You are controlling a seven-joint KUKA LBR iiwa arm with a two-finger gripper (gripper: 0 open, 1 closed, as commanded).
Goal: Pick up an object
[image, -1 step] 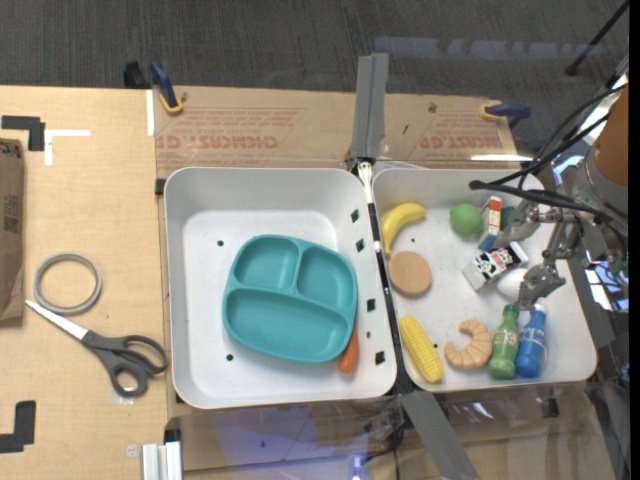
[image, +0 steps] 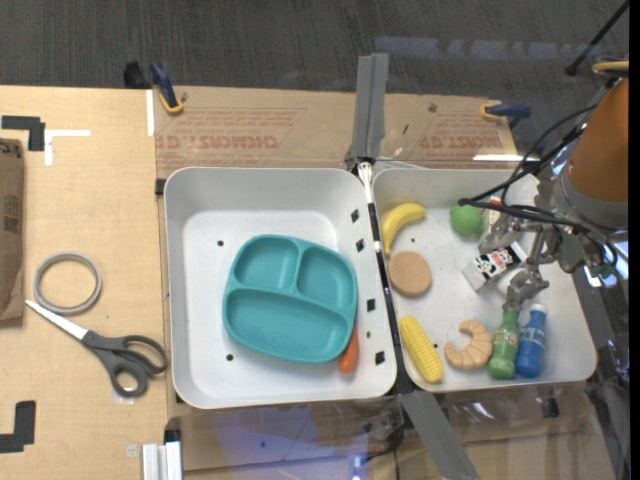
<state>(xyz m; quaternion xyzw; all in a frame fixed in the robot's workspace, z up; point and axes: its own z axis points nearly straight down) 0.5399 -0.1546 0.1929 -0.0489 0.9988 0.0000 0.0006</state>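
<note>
From above the bench: my gripper [image: 520, 268] hangs over the right bin [image: 440, 188], and I cannot tell whether anything is in its grasp. Just beside it lies the small black-and-white carton [image: 494, 262], my likeliest target; I judge it light and stiff-sided, best pinched across its flat faces. Counted in this bin: one banana [image: 398, 223], one green ball [image: 466, 217], one round brown cookie [image: 409, 273], one corn cob [image: 421, 348], one croissant [image: 470, 345], one green bottle [image: 505, 346], one blue bottle [image: 532, 340]. The left bin [image: 200, 218] bears one teal divided plate [image: 290, 298] and one carrot [image: 349, 353]. On the bench, one pair of scissors [image: 105, 348], one tape roll [image: 67, 281].
</note>
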